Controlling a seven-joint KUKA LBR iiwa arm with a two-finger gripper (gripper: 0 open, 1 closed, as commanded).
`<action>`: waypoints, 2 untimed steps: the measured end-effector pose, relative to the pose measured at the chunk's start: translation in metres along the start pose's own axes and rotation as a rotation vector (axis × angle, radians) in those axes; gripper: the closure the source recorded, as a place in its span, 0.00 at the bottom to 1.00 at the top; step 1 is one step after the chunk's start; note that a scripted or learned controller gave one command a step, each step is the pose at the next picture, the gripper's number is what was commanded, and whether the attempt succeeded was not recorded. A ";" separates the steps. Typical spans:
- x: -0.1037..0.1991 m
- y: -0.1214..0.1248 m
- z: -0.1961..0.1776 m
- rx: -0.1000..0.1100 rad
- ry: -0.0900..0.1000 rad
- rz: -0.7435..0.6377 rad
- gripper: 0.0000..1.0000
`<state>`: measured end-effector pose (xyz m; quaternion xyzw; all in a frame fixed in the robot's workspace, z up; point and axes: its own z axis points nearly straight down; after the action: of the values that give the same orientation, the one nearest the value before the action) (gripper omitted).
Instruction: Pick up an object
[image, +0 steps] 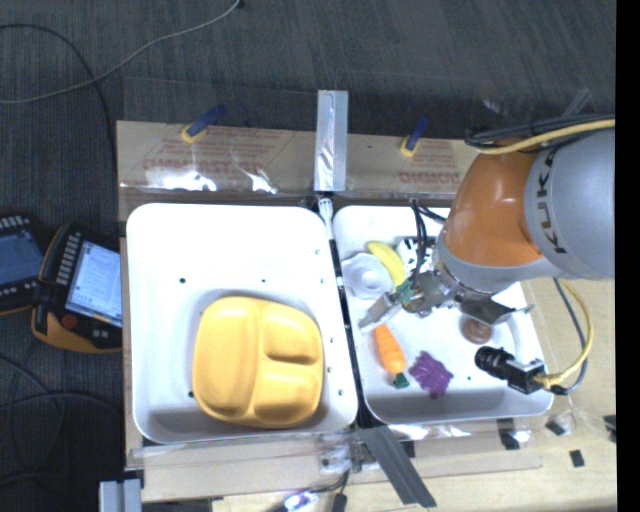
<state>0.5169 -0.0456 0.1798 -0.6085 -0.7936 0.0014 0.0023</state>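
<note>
Reaching in from frame right, the arm puts its gripper low in the right bin, grip state can't tell. Carrot and purple toy just below; banana above. Yellow tray in left bin.

Grey arm, orange band, yellow cable

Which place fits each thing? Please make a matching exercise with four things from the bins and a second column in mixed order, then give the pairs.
Things:
1. yellow tray
2. carrot
3. purple toy
4. banana

Places:
A. right bin, near the front edge, right of the carrot
B. left bin
C. right bin, towards the back
D. right bin, near the divider between the bins, left of the purple toy

Pairs: 1-B, 2-D, 3-A, 4-C
</note>
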 end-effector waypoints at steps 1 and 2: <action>0.007 0.013 0.000 0.000 0.000 0.175 0.00; 0.007 -0.027 0.000 0.001 -0.001 0.111 0.00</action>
<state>0.4893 -0.0459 0.1800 -0.6517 -0.7585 0.0021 0.0021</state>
